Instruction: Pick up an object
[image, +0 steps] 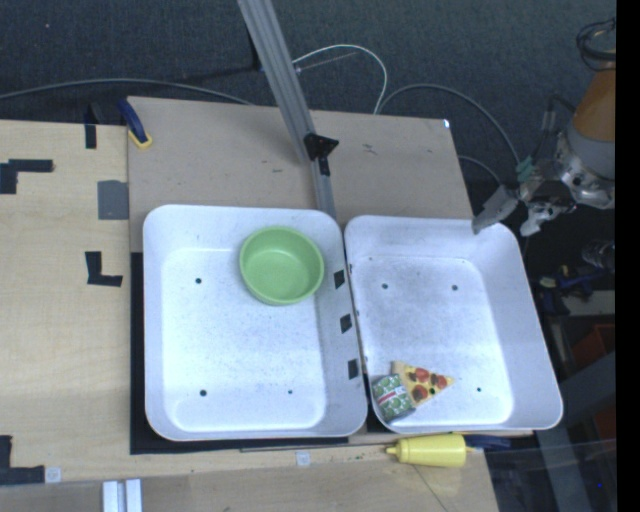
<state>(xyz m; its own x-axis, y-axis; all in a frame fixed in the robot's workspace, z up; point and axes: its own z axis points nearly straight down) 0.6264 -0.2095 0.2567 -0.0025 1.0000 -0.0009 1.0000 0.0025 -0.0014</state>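
Bench (230, 150) bears two shallow white bins side by side. The left bin (170, 400) holds a green bowl (282, 265), upright, in its far half, towards the wall shared with its neighbour. The right bin (500, 300) holds a slice of toy pizza (424, 382) at its near left corner; touching the slice on its left is a small green packet (391, 397), its printing too small to read. The packet sits against the bin's left wall, and whether it leans on the wall or lies flat cannot be judged.

A yellow bottle (433, 451) lies on its side on the bench, outside the bins, just beside the near rim of the right bin. Its nozzle end points left.

The arm (597, 120) enters at the far right and is cut off by the frame edge; the orange band and grey wrist are partly visible. The gripper (508, 210) hangs over the far right corner of the right bin, well apart from the pizza slice and packet. It is blurred and seen at a slant: two pale prongs appear spread, but whether the jaws are open or closed cannot be told. Nothing is visible between them.

A grey pole (285, 85) crosses the far side of the bench at a slant, its lower end meeting the gap between the bins.
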